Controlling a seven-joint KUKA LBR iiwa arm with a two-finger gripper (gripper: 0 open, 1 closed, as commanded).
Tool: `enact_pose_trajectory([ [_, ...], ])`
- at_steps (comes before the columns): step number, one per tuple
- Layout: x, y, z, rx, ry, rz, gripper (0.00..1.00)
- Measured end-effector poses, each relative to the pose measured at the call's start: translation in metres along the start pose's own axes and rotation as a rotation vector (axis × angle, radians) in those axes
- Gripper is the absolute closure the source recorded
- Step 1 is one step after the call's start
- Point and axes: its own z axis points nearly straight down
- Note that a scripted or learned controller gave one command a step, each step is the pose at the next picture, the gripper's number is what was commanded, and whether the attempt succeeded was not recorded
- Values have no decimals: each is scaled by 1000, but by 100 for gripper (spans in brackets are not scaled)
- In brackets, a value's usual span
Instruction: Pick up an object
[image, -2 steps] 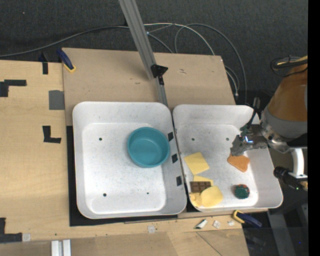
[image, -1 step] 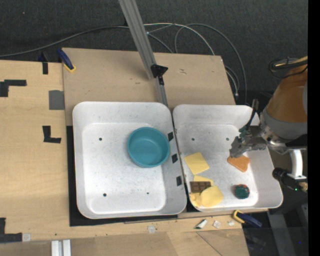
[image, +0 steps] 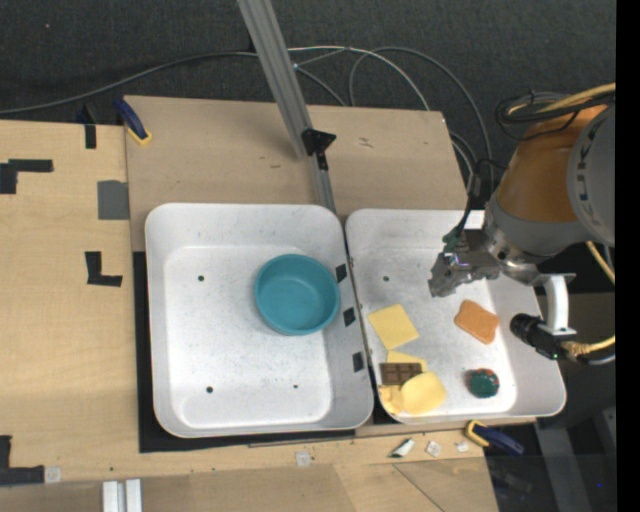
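The arm (image: 560, 190) comes in from the right and hangs over the right-hand bin (image: 400, 235), which looks the natural choice, since that bin carries nearly all the small pickable things. The left bin (image: 180, 300) bears just a teal bowl (image: 296, 293), sitting toward its right side, wide and round and likely awkward for two fingers.

The gripper (image: 448, 277) sits above bare bin floor in the upper middle of the right bin; whether it is spread or pressed together cannot be told from this slant, and nothing shows pinched in it.

Candidates for the task lie below and beside it. A flat yellow square (image: 393, 326) lies near, down-left of the tool. An orange block (image: 477, 322) lies just to its lower right, apart from the rest, so probably the easiest reach. At the bin's front a yellow lump (image: 421, 393) touches a dark brown piece (image: 400, 374), a crowded pair that would be harder to separate. A small dark green ball (image: 484, 381) rests alone near the front right corner
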Motion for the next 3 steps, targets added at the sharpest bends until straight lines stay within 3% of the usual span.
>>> enact_pose_trajectory([
  [3,156,60,-27,0,1,-1,100],
])
